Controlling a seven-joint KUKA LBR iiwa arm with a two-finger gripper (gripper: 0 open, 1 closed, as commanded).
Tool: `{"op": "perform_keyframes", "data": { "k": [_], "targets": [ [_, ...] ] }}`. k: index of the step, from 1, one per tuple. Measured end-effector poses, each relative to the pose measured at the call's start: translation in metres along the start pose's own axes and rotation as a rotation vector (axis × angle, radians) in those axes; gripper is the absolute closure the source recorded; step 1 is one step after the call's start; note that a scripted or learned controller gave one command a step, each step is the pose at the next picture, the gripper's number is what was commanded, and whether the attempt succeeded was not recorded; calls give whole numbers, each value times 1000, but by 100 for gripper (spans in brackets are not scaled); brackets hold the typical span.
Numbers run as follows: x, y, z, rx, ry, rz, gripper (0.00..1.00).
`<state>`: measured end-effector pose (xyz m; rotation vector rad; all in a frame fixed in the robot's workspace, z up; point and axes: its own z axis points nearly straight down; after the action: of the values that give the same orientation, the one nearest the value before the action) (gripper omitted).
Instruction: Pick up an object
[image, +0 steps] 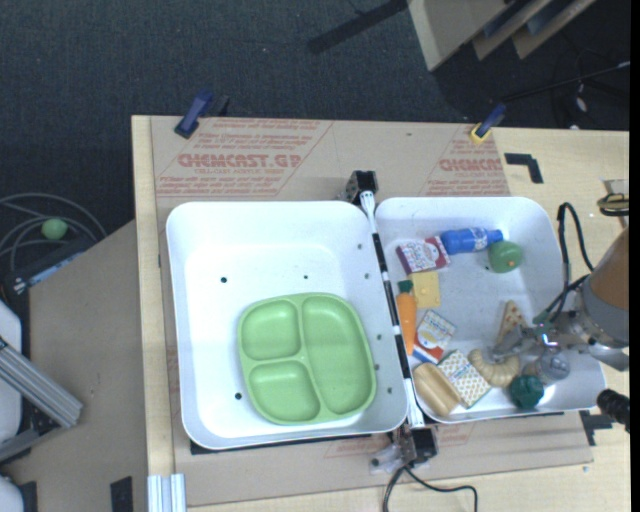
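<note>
From the camera view above the worktop (250, 165), the arm (610, 290) reaches in from the right and the hand (532, 345) sits low in the right bin (540, 225), near its front right corner. Whether it is spread or pressed together cannot be told; the metal parts blur into the clutter there. Nothing can be seen pinched in it.

The candidates all lie in this bin: a dark green object (526, 390) just beside the hand toward the front wall, a tan piece (510, 320) on its far side, a checked packet (463, 377) and a bread-coloured roll (436, 388) to the left. Further back rest a blue bottle (470, 240), a green ball (504, 257), a red-and-white carton (423, 255) and an orange stick (406, 312) along the divider.

The left bin (200, 260) carries a green divided plate (304, 357), well apart from the action.

The sensible play looks like the nearest lone item: centre over it, descend straight, and keep clear of the bin wall and neighbours so the close catches one thing cleanly.
</note>
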<state>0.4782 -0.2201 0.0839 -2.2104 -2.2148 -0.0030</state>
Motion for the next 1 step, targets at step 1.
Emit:
{"op": "perform_keyframes", "data": {
  "k": [1],
  "targets": [
    [82, 67, 0, -10, -9, -1, 0]
  ]
}}
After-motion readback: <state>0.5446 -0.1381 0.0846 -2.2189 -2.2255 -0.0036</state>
